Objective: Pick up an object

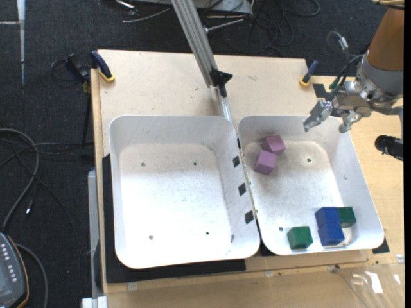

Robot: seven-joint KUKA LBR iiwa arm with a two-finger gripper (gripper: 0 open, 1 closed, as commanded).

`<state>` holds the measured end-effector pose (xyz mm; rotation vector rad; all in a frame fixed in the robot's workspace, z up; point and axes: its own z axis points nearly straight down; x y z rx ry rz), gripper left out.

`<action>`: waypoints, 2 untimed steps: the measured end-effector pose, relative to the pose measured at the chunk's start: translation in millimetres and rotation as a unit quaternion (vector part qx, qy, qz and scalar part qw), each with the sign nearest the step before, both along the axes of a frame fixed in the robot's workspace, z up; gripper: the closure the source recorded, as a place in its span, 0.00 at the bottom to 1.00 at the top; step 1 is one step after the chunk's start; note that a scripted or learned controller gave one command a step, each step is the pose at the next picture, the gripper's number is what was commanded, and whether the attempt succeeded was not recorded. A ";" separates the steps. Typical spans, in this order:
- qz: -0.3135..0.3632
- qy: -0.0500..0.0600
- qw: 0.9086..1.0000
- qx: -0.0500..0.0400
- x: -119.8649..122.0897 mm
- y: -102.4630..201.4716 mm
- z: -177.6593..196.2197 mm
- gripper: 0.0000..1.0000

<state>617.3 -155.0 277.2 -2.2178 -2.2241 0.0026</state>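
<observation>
Up at two o'clock, the gripper (330, 119) hangs over the far rim of the right bin (359, 172), its two fingers spread apart with nothing between them. Beneath and toward nine o'clock from it lie two purple blocks (269, 153), small matte cubes touching at a corner, in the bin's far left part. At five o'clock in that bin a blue block (329, 225) sits against a green block (347, 215), with another green cube (299, 237) just beside them near the front rim. Both bins are white and speckled; the left bin (122, 172) sits alongside. They rest on a pale wooden bench (160, 82) over dark carpet strewn with cables. The arm is cut off at the frame's right edge.
</observation>
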 end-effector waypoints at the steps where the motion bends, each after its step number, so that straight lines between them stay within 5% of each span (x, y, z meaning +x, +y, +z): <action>1: 0.002 0.002 1.000 0.001 40.4 47.8 -101.3 0.00; 2: 0.001 0.002 1.000 0.000 63.5 42.5 -187.0 0.00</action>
